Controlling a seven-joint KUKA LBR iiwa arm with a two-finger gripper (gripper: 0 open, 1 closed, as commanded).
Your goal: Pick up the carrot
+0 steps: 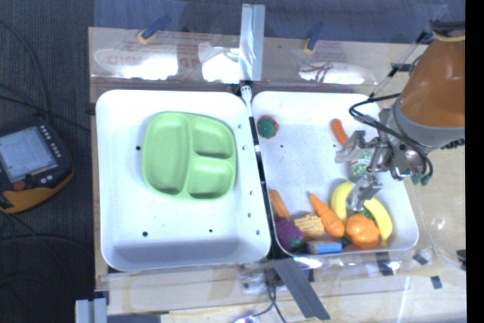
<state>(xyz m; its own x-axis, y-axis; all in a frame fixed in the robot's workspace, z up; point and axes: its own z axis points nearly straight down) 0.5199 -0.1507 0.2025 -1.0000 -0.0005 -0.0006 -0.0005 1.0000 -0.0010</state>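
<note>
Reaching in from the right, grey arm with orange band (437, 87), metal two-finger gripper (368, 176) low over the right white bin (302, 163), fingers (355, 197) spread, gripping nothing. Tapered orange carrot (327, 214) lying diagonally near the bin's front wall, beside yellow banana (378, 212). Wrist partly hidden by cables.

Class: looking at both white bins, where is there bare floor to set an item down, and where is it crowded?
Free: the right white bin has bare floor between the small green ball and the gripper. The left white bin is bare around the green divided plate. Crowded: the right bin's near corner, with the orange carrot, yellow banana and purple eggplant.
</note>
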